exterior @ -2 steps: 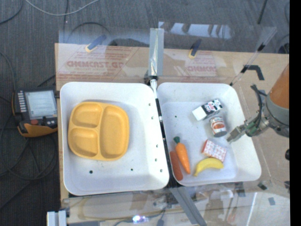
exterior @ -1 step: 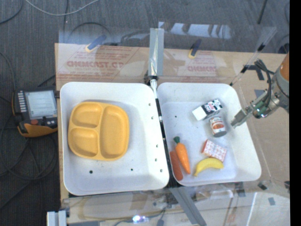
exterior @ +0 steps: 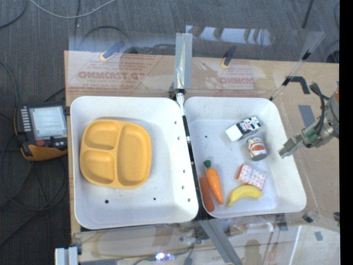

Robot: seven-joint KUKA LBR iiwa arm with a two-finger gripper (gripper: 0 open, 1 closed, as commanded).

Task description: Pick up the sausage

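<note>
Sausage [exterior: 206, 194] lies at right bin's [exterior: 287, 197] near-left corner, touching carrot [exterior: 214, 182]. Gripper [exterior: 289, 147] over bin's right rim; can't tell its opening or any hold.

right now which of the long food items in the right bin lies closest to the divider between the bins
The sausage, the reddish-brown stick against the right bin's left wall. The carrot lies just right of it, and the banana farther right still.
</note>
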